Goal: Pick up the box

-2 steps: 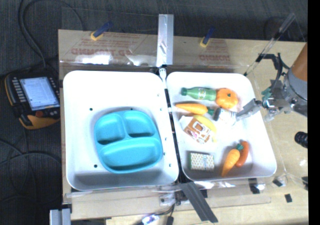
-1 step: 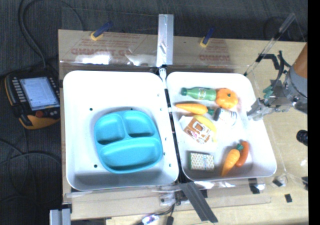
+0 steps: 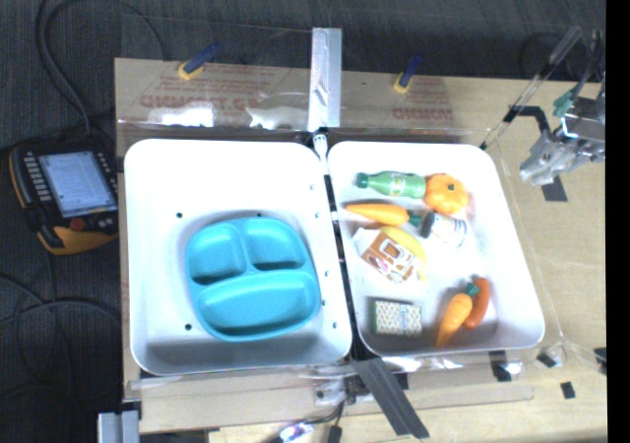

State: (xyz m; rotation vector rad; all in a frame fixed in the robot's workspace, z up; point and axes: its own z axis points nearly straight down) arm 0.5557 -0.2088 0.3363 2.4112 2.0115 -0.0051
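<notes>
Inside the right bin [image 3: 512, 234] lie one box [image 3: 398, 316], two carrots [image 3: 454, 314]; gripper [image 3: 551, 160] state unclear

The tool [image 3: 559, 158] is hanging at the far right, well out to the side, pointing downward.

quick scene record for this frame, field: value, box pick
target: box, lying flat near the front of the right bin
nearest neighbours: carrots on its right, snack packet behind it
other right-bin items: green bottle, orange fruit
left bin: blue divided tray
hand: outside the right bin, past its far right corner, away from the box
pick status: not yet done
</notes>
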